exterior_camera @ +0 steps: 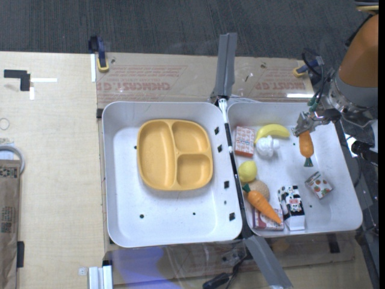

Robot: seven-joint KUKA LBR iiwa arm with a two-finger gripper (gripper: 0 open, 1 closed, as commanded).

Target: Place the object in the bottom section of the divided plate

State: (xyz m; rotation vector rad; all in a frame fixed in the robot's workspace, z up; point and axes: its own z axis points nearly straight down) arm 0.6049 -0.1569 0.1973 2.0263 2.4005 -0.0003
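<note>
The yellow divided plate (pixel 174 154) lies in the left bin (pixel 120 209), with one long section on its left and two smaller sections on its right. My gripper (pixel 305 127) hangs over the upper right part of the right bin (pixel 343 215). It is shut on the top end of a small orange carrot (pixel 307 144). The carrot hangs down from the fingers with its green tip pointing toward the bin's near side. The gripper is far to the right of the plate, across the divider between the bins.
The right bin also holds a banana (pixel 272 130), a white lump (pixel 266 147), a red-and-white box (pixel 243 141), a lemon (pixel 248 171), a larger carrot (pixel 263 205), a cow-patterned carton (pixel 292 201) and a small wrapped box (pixel 319 185).
</note>
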